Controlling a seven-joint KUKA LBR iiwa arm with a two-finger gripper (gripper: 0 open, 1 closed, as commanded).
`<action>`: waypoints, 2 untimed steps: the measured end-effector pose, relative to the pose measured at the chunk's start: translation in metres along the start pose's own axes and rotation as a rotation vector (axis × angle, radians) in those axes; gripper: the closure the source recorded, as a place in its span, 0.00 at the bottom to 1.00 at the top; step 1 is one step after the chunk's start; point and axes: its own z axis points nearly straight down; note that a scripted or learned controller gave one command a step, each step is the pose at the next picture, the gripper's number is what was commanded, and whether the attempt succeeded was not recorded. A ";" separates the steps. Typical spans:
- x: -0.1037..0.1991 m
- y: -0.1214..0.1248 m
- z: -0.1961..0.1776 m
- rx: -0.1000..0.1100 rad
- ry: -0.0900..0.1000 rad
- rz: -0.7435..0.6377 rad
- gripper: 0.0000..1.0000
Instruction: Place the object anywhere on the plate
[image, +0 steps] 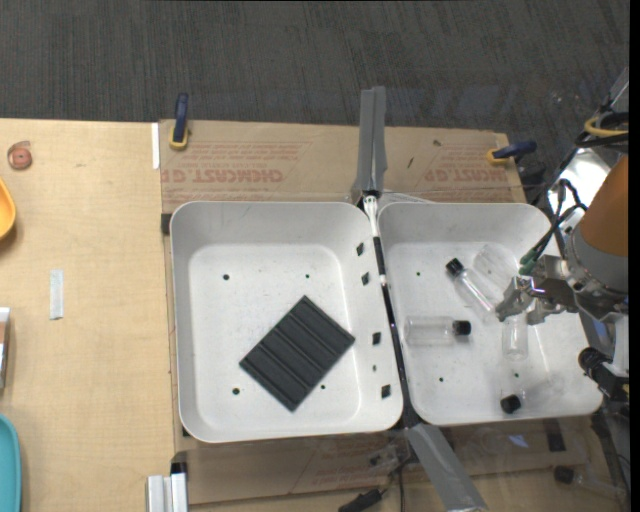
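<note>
Camera view, item 1: gripper (515, 303) on the grey arm (600, 240), entering from the right, placed over the right bin (430, 215). Whether the jaws are wide or narrow cannot be told; they blur into the clear plastic beneath.

Item 2: clear vials with black caps, three made out, all in the right bin. The upper vial (468, 283) lies tilted, its cap toward the upper left, just left of the jaws. The middle vial (436, 329) lies level, cap at its right end, near and to the lower left of the jaws. The lower vial (513, 373) stands roughly along the bin's length below the jaws, cap at its near end (its body is faint against the white).

Item 3: dark ribbed plate (297, 353), rectangular, lying turned on the floor of the left bin (200, 240), well apart from the vials and the jaws.

Item 4: surroundings. Both bins sit on printed cardboard (260, 165) held by two clamps (179, 120), beside a pale wooden desk (90, 200). Dark carpet (300, 50) lies beyond.
</note>
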 end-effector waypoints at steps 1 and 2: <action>0.067 0.042 -0.041 0.002 -0.002 0.205 1.00; 0.194 0.038 -0.040 0.002 -0.002 0.183 1.00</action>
